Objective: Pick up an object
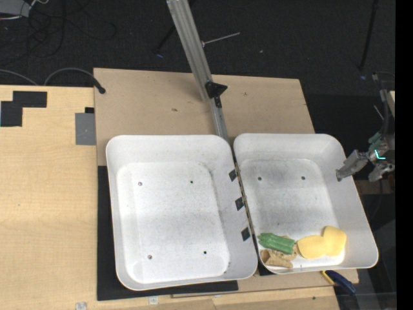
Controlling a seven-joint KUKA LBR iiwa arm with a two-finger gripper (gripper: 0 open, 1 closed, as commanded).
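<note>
Left bin [122,173] sitting centre frame, nothing to pick there. Right bin [342,150] holding all targets, bunched in lower right corner: yellow object [322,243], green object [277,241], small tan object [279,258], touching one another and lying against bin's near wall.

Gripper [361,165] hovering at right edge of frame, just outside right bin rim, well apart from cluster. Can't tell how wide it is spread; nothing seen held.

Risks: fingers striking corner wall on descent; clutter causing pinch of two items or slip; rounded yellow object likely squirting out.
</note>
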